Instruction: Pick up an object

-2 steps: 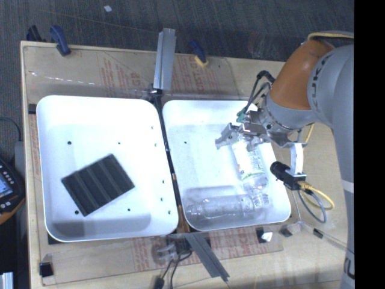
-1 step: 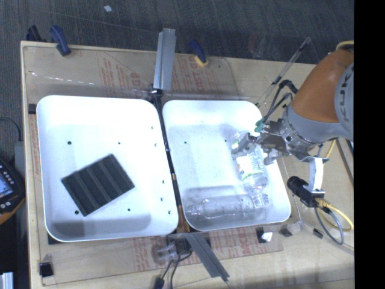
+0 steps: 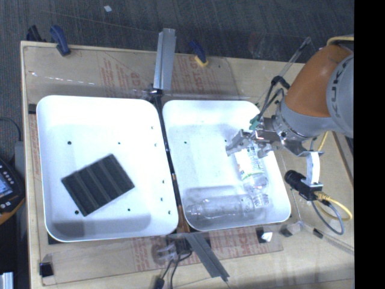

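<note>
Black and ribbed, a flat slab (image 3: 98, 183) lies aslant on the floor of the left bin (image 3: 48, 110), well apart from everything else on the counter (image 3: 96, 62). Nothing is working over there.

Across the divider, the right bin (image 3: 192, 116) holds two clear plastic bottles. One lies along the near wall (image 3: 219, 205), on its side. The other (image 3: 251, 173) runs from the far right of the bin down toward the first, its lower end touching or just beside it; I can't tell which, as clear plastic on white blurs the edges.

The tool (image 3: 255, 138) hangs over the upper end of that second bottle, with the arm (image 3: 319, 95) reaching in from the right. From here I cannot tell how its fingers are set, nor whether they touch the bottle at all.

To my eye this is the approach or the grasp itself, not the lift: the bottle seems to rest on the bin floor. Next it needs a firm close across the bottle's narrow width, then a straight rise. Slick round plastic could easily slip or roll.
</note>
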{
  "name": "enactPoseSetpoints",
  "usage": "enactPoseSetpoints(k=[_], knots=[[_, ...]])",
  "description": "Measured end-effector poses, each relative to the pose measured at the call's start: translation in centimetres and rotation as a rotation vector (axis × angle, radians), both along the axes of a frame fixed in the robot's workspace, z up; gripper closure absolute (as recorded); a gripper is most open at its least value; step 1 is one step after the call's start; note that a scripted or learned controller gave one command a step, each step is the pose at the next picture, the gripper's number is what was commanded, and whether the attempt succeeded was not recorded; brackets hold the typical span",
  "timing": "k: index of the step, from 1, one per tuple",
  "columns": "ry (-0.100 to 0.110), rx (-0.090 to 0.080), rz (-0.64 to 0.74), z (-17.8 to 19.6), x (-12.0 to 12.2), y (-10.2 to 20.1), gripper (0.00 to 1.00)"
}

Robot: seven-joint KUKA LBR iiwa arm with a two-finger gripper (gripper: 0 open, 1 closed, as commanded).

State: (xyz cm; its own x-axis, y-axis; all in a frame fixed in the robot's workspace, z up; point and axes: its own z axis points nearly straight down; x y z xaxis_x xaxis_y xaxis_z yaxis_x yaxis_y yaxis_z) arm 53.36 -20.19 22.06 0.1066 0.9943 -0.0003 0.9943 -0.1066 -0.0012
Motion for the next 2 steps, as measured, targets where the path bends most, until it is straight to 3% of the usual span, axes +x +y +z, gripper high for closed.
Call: enactPoseSetpoints(k=[1,2], knots=[[0.001,0.001,0.071,-3.3,2.7,0.5,0.00],[0.005,0.002,-0.046,-2.3,0.4,-0.5,0.00]])
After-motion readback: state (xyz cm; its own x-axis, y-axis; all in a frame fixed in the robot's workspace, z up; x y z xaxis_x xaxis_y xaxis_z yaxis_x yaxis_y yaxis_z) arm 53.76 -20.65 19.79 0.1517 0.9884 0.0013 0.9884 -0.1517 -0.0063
